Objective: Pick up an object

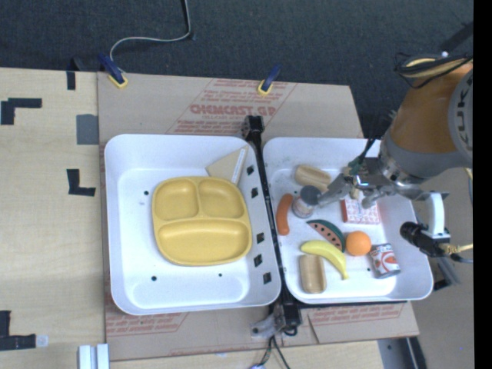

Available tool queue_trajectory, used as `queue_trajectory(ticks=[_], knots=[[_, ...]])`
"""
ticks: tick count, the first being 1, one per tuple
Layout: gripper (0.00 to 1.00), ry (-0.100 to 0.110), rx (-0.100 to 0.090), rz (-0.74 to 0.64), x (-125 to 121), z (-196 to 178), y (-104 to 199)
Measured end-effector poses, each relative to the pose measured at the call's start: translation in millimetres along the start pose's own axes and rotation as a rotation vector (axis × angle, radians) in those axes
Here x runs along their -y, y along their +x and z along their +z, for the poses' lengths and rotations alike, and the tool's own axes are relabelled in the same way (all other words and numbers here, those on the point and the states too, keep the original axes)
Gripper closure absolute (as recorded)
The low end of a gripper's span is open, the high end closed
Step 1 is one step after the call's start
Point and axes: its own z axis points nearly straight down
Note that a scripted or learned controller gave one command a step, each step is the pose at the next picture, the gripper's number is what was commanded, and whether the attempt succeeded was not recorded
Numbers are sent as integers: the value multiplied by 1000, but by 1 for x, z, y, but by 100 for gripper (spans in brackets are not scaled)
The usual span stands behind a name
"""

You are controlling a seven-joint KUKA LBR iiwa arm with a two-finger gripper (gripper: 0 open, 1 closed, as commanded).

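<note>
**Gripper low over the right bin's toy food**

Camera view: the arm comes in from the right, and the gripper (329, 194) hangs low in the right bin (415, 287), beside a grey cylinder (307, 198). Whether it is spread or pressed together cannot be told. The nearest candidates are the bread roll (312, 176) just up-left, and the watermelon slice (326, 229) just below, long axis slanting down to the right. The banana (326, 255) and orange (357, 242) lie farther down. The yellow tray (203, 220) sits in the left bin (127, 229), well apart.
</note>
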Motion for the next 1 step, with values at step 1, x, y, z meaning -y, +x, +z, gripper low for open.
queue_trajectory(ticks=[1], knots=[[0, -2, 1, 2, 42, 121, -49]])
